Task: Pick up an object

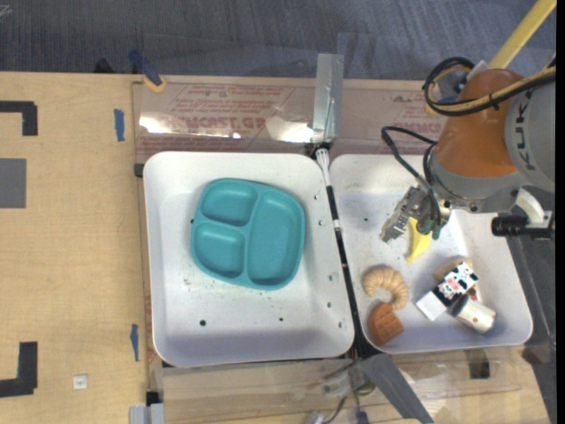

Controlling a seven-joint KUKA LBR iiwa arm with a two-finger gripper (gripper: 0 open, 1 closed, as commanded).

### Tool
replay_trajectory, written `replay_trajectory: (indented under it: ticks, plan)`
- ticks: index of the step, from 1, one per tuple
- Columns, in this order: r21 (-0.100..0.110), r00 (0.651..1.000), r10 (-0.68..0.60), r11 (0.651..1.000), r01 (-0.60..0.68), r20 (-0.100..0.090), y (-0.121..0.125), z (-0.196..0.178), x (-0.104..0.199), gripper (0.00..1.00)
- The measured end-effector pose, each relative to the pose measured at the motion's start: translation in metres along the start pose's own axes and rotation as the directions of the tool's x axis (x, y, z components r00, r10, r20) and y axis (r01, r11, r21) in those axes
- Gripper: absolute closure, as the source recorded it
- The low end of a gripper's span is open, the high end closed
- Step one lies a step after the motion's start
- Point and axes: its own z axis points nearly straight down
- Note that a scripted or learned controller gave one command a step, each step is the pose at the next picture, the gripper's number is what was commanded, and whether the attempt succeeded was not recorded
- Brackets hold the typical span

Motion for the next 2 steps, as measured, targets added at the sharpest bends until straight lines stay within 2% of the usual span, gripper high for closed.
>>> replay_trajectory:
  ticks: [1, 2]
  plan:
    - [-0.005, 0.971, -0.238, 0.971, 0.238, 0.006, 0.067, -0.141, 0.046, 1.0]
    - [-0.003, 0.762, -0.647, 0.762, 0.647, -0.005, 0.054, -0.118, 0.078, 1.0]
